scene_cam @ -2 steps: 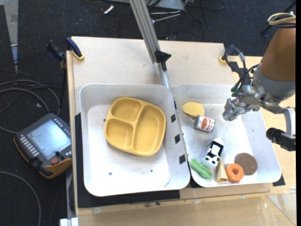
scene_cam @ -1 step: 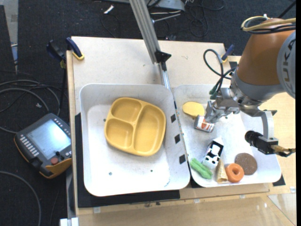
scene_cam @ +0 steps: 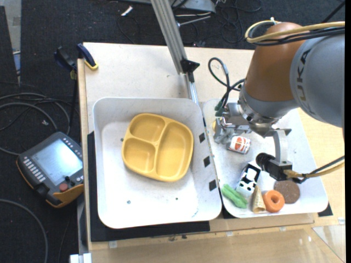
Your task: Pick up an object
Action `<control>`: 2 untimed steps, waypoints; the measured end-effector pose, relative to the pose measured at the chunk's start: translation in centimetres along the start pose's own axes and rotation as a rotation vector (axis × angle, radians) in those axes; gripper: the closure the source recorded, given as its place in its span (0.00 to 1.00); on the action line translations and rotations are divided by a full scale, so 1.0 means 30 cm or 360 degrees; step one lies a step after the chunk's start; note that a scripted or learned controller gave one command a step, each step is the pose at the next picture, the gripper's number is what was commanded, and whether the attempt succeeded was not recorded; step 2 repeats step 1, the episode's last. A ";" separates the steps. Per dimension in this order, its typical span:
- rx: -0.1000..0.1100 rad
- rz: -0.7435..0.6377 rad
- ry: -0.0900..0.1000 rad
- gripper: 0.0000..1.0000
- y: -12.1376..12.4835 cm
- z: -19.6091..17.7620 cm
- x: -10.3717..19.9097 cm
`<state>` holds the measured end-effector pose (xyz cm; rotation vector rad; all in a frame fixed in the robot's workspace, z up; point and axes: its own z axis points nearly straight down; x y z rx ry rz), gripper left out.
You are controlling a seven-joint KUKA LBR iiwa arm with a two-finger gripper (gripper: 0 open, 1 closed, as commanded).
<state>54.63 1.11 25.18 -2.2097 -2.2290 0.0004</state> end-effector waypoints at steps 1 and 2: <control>-0.0006 -0.0002 -0.0001 1.00 0.057 0.002 0.202; -0.0006 -0.0002 -0.0001 1.00 0.057 0.002 0.202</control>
